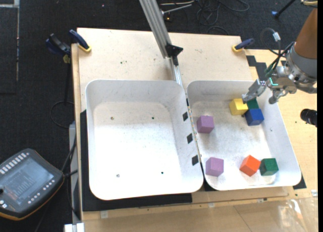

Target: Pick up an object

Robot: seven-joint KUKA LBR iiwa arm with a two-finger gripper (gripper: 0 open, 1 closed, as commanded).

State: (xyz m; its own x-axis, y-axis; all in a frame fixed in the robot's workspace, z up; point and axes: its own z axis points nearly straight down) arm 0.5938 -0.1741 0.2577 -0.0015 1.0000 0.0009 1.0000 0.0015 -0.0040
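Hovering over right bin [282, 140] far corner | gripper [263, 92] fingers spread, pinching nothing | yellow cube [237, 106] just left and below the tips, green cube [252, 104] and blue cube [254, 117] touching it | judged: short drop leftward needed.

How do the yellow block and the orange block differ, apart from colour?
The yellow block sits at the far end of the right bin, beside the gripper; the orange block lies near the front edge. Yellow neighbours a blue block; orange neighbours a green block. Both are small cubes.
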